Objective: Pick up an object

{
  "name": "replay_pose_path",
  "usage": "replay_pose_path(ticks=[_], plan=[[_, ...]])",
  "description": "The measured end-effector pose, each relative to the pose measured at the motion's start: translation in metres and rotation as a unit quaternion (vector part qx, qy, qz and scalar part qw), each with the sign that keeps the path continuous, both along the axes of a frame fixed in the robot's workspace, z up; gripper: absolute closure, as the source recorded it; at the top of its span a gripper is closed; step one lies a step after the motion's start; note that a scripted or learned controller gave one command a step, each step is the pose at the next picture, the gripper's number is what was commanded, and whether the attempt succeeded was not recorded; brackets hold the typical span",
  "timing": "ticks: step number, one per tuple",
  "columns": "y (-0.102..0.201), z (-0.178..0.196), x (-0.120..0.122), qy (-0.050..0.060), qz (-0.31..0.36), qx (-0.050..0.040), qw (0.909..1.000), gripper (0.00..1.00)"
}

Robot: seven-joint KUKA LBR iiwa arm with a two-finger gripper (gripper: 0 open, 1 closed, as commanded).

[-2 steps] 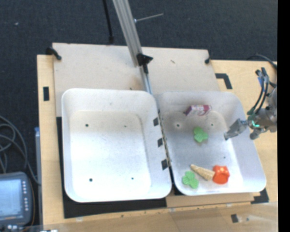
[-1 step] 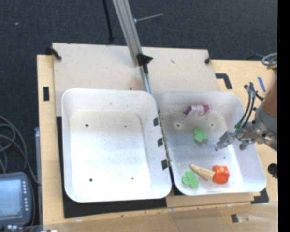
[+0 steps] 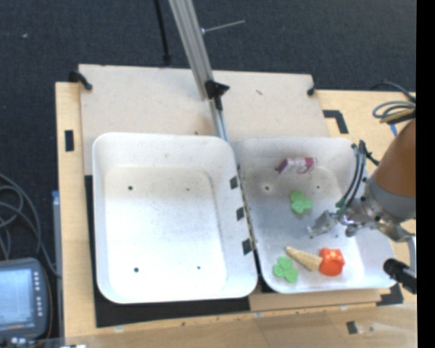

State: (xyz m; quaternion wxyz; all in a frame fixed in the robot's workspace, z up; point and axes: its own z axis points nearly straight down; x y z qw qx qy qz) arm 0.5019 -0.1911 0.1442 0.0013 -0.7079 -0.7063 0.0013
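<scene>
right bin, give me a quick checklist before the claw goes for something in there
1. Objects to pick are in the right bin: ok. It holds two green pieces, a tan cone, an orange-red piece and a pink and white item.
2. Claw is over the right bin: ok.
3. Claw is free of any object: ok, nothing seen between its tips.
4. Target stands apart from its neighbours: not ok for the cone, which touches the orange-red piece; ok for the upper green piece.
5. Claw opening: cannot tell.
</scene>
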Motion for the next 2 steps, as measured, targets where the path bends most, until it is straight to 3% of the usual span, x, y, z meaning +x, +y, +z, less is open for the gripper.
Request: replay_pose_path(ticks=[1, 2], plan=[[-0.001, -0.045, 0.0, -0.002, 0.0, -0.0012, 1.0, 0.0], [-0.002, -0.032, 0.002, -0.005, -0.004, -0.0009, 1.0, 1.0]])
